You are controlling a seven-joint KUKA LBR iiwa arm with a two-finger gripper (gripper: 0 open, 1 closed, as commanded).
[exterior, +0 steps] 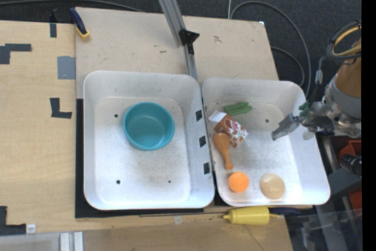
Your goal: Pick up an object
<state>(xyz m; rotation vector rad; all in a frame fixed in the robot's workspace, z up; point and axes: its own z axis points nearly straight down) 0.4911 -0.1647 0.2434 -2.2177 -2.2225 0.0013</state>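
Down at the near edge a yellow bottle point(249, 216) lies just outside the right bin point(305, 185), and inside it sit an orange ball point(238, 182), a beige puck point(272, 185), a drumstick point(223, 149) and a green bean point(237, 108). Over at that bin's right rim the gripper point(286, 127) hovers with nothing between its fingers, though how wide they're parted I cannot tell. Farther across, a teal bowl point(148, 126) rests in the left bin point(100, 185).

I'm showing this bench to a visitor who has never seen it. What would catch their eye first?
Probably the teal bowl, alone in the middle of the left bin. Next, the cluster in the right bin: an orange ball and a pale round object near its front edge, a green item towards the back. The gripper hangs over that bin's right side.
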